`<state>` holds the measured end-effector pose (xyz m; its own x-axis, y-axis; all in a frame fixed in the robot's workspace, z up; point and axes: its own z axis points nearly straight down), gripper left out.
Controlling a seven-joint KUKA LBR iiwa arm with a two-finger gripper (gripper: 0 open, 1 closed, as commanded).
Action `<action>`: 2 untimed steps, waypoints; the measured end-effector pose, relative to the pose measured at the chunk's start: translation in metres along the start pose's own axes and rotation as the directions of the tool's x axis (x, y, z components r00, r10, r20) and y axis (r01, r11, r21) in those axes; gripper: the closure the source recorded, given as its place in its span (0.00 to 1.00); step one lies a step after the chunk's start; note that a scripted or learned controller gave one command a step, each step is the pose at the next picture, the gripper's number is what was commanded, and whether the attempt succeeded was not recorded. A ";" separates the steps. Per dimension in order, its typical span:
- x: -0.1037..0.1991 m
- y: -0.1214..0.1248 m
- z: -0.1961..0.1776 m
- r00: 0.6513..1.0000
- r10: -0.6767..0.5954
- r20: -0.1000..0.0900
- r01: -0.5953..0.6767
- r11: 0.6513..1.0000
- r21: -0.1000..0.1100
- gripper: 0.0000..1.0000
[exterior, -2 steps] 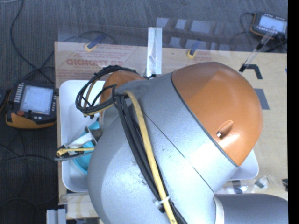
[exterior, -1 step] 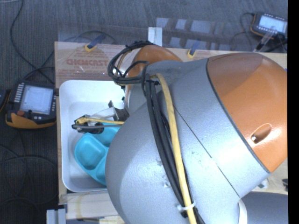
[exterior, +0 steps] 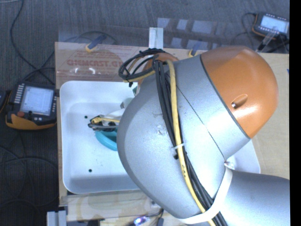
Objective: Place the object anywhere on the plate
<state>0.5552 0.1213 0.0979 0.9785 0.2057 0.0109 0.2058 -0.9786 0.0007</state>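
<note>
Across most of the bench, one grey robot arm (exterior: pixel 188 140) with an orange band loomed, a bundle of black and yellow cables (exterior: pixel 169 107) running along it, and it covered much of the scene. One shallow white plastic bin (exterior: pixel 75 173) showed clearly on the left. Inside it lay one turquoise plate (exterior: pixel 107 139), partly hidden under the arm, and just above it, touching or overlapping its edge, one small dark object with yellow parts (exterior: pixel 101 122). Whether that object was part of the gripper or a separate thing could not be told. Two handheld control pendants (exterior: pixel 32 105) lay on the floor, one left, one upper right.
</note>
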 end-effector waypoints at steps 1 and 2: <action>0.018 -0.080 -0.027 1.000 -0.007 0.012 0.007 1.000 0.002 1.00; 0.016 -0.077 -0.024 1.000 -0.003 0.020 0.003 1.000 -0.002 0.00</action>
